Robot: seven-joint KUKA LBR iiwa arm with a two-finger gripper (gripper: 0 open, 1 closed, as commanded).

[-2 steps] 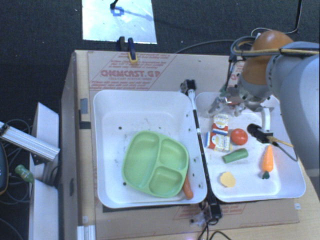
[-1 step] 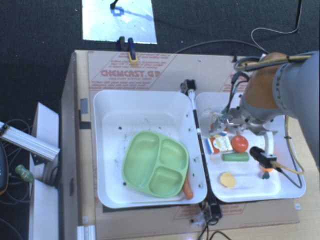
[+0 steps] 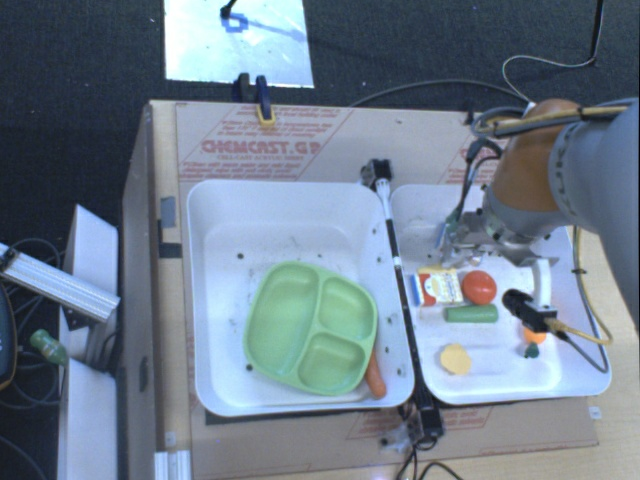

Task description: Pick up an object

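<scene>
My gripper (image 3: 463, 251) hangs low over the back of the right bin (image 3: 500, 386), just above a small red, white and blue carton (image 3: 437, 288). Beside the carton lies a red tomato (image 3: 480, 287), with a green cucumber (image 3: 471, 314) in front of it. A yellow disc (image 3: 455, 359) lies nearer the front wall, and a small orange piece (image 3: 533, 349) sits at the right. Nothing shows in the gripper's grasp.
The left bin (image 3: 215, 268) holds a green divided plate (image 3: 312, 326) and an orange sausage-like piece (image 3: 375, 376) by its front right corner. A ridge (image 3: 398, 268) separates the bins. The grey arm (image 3: 590, 168) crosses above the right bin's back right.
</scene>
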